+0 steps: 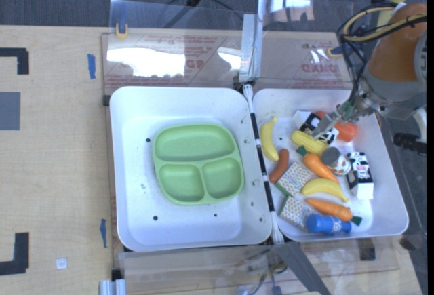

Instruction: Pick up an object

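The right bin (390, 182) holds a heap of toy food. I see a yellow banana (269, 139), a brown sausage (279, 165), a corn cob (308, 143), an orange carrot (317, 166), a second banana (324, 187), another carrot (329, 209) and a blue item (322, 224). My gripper (336, 124) hangs low over the back of the heap, between a black-and-white item (312, 123) and a red-orange piece (348, 131). Nothing shows clearly between its fingers.
The left bin (129, 151) holds a green divided plate (198, 163). A cow-print carton (359, 171), a grey round piece (330, 154) and checkered packets (293, 178) crowd the right bin. A ridge (261, 165) divides the bins. Clear panels (176, 49) stand behind them.
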`<state>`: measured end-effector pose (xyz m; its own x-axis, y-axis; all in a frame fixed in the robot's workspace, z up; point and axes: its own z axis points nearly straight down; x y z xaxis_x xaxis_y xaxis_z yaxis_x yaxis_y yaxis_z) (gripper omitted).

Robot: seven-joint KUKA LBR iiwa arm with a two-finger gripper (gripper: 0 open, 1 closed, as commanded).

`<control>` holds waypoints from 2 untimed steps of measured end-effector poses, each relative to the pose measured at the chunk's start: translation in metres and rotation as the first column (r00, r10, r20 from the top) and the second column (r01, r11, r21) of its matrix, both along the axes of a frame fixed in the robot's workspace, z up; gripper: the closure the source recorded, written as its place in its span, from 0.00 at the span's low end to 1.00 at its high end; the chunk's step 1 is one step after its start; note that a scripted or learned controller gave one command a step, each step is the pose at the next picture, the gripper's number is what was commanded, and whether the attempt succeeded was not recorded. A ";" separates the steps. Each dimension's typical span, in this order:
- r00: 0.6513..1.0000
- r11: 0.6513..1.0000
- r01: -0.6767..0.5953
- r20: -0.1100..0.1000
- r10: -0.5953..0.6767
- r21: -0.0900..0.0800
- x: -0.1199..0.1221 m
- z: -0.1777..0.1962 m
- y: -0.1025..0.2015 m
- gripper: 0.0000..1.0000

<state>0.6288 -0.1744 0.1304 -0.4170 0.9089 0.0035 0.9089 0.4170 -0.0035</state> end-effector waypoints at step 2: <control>0.977 0.977 -0.213 0.016 0.213 -0.002 -0.086 -0.039 0.051 0.00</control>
<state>0.5428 -0.1236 0.0910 -0.6007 0.7995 -0.0048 0.7994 0.6007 0.0102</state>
